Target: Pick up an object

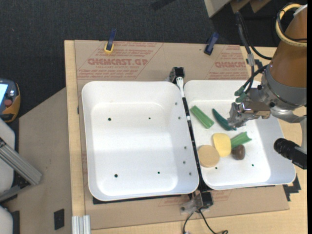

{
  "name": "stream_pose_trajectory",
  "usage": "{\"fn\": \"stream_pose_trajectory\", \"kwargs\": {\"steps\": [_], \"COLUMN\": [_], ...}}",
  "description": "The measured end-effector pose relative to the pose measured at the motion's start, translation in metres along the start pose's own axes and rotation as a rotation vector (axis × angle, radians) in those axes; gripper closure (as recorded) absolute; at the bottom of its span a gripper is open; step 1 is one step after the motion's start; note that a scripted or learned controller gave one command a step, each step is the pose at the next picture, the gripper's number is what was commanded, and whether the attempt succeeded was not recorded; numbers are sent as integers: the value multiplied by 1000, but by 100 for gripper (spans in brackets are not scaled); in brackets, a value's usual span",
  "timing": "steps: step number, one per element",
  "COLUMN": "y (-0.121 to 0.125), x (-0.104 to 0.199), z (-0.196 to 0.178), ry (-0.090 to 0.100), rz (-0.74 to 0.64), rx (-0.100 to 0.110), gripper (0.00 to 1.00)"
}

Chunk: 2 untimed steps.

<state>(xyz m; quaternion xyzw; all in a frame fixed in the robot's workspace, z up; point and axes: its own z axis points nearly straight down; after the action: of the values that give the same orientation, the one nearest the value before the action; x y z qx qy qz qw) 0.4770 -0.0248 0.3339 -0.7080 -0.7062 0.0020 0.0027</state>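
The right bin (261,177) holds several small things. A light green strip (201,116) lies near its left wall, with a dark green piece (221,119) just to its right. Further forward sit a yellow lump (222,144), a tan disc (208,156), a short green piece (241,140) and a brown lump (238,152). My gripper (237,118) is low over the bin at the right end of the dark green piece, close to it or touching it. The gripper body hides that end of the piece.
The left bin (97,130) stands beside the right one, and a black divider strip (187,121) runs between them. Cardboard (126,57) lies under both bins, held by clips at the back. The arm (287,77) hangs over the right bin's far right side.
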Motion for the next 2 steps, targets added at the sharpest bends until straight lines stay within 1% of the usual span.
{"fn": "stream_pose_trajectory", "kwargs": {"steps": [1,2], "y": [5,5], "x": [70,66], "z": [-39,-47], "ry": [1,-1], "rz": [-11,-5], "rx": [-12,-10], "gripper": [100,100]}}
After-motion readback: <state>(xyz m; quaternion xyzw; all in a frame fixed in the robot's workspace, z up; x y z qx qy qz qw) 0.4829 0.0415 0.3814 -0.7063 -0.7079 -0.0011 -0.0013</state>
